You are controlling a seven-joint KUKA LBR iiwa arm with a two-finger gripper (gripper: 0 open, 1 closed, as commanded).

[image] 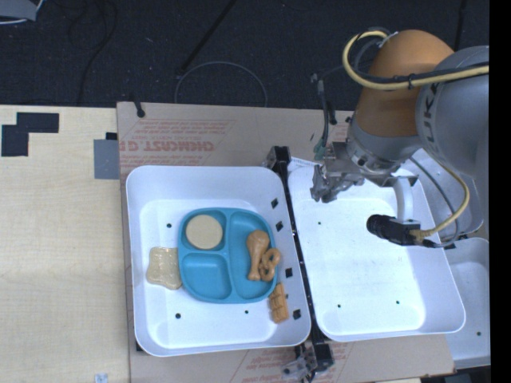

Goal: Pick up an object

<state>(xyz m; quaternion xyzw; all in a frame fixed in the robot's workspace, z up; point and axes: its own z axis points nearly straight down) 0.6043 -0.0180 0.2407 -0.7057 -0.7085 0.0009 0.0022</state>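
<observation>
The blue tray (209, 276) serves as landmark; it sits in the left bin (152, 194). On it lie 1 round tan disc (203, 231) and 1 drumstick-shaped toy (259, 254) with a pretzel (271, 262) touching it. A pale toast piece (164, 267) lies just left of the tray, a small tan chunk (278, 303) just off its lower right. All look light, rigid plastic, likely slippery; the drumstick's narrow shaft seems the best grasp. The gripper (326, 188) hangs well right of the tray over the right bin (383, 294); its opening cannot be told, nothing visibly held. Bins rest on cardboard (200, 130), dark floor (160, 38) beyond.
</observation>
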